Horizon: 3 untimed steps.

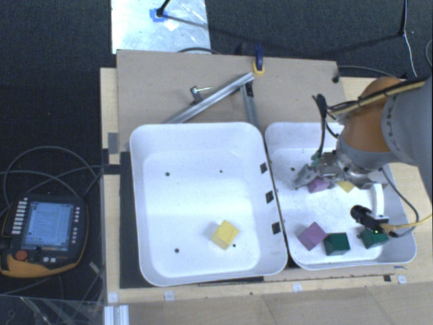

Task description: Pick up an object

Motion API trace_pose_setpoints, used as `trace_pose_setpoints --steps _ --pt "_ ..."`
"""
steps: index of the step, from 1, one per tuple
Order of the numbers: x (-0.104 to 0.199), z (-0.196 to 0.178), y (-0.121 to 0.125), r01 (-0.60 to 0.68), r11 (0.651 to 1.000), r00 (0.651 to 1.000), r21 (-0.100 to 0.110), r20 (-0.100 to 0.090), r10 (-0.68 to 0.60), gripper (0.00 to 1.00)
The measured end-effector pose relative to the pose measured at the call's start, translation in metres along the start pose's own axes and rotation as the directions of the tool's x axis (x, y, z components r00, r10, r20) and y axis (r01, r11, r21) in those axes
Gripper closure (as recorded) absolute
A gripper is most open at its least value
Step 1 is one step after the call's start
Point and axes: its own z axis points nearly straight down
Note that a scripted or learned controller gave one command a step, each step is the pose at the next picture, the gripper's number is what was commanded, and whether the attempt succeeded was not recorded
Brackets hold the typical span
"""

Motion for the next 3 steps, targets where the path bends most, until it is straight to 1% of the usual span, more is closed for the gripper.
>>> trace_pose_setpoints --steps 1,2,3 --pt "0.0 -0.012 0.001 0.002 1.0 1.0 -0.004 0.0 -0.002 1.0" --pt "-0.005 -0.068 0.012 0.002 1.0 1.0 -0.008 0.001 -0.002 1.0" --pt "-0.007 -0.112 0.018 0.002 1.0 1.0 -0.007 0.001 -0.002 1.0"
